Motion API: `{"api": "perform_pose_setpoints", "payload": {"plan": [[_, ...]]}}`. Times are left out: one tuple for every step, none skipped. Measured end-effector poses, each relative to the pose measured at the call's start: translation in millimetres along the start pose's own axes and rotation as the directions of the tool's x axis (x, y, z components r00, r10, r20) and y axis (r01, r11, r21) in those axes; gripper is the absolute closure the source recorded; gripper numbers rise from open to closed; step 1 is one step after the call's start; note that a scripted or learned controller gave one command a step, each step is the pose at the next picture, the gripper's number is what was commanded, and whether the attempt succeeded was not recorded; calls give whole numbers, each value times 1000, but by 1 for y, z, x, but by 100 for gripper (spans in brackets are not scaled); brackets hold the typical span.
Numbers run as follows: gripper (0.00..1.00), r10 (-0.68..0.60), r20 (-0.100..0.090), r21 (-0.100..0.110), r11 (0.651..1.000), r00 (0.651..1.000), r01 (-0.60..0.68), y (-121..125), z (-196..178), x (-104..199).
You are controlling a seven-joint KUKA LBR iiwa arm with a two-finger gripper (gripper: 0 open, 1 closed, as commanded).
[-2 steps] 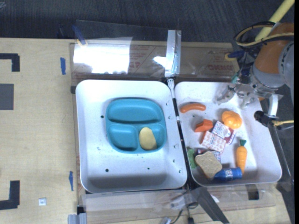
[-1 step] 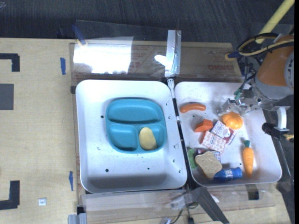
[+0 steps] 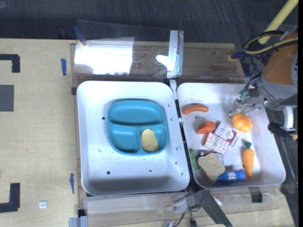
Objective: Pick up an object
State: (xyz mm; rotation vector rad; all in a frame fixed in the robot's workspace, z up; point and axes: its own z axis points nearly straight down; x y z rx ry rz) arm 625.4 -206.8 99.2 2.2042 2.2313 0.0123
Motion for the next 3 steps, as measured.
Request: {"api": "perform_pose_setpoints", "payload": {"plan": [[100,114,2,-3,993,993,-114,38,-110,65],[100,22,1,13,1000,1000,-22,37,-61,47],[0,21,2,10,1000,1000,-21,38,-63,47]]}}
